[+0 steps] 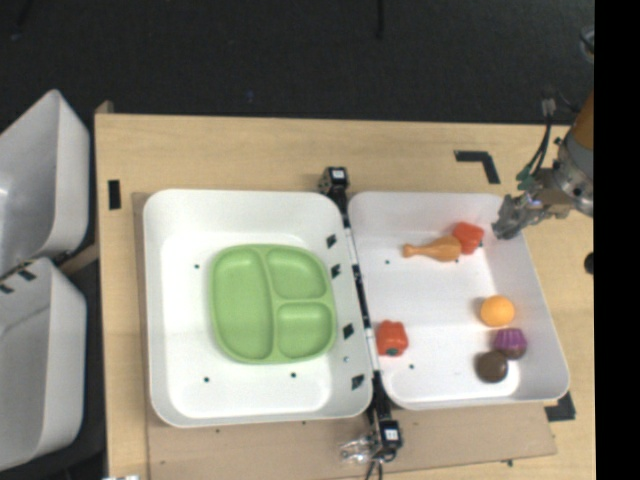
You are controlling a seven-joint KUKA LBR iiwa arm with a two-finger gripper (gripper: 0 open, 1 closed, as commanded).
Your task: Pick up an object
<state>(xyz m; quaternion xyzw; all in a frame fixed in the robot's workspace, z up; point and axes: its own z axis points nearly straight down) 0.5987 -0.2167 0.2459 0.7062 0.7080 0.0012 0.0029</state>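
End effector (512,216) at frame's right edge, over right bin (440,388) rim; finger state can't tell. Nearest target: chicken drumstick (433,251), upper right. Likely light, rigid, slick plastic. Grip across thick end.

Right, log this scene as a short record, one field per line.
left bin: holds a green divided plate
right bin: holds six small toys
far end: chicken leg touching a red piece
left wall: red pepper
near right corner: orange ball, purple piece, brown piece
gripper: at the right bin's far right corner, nothing seen in it
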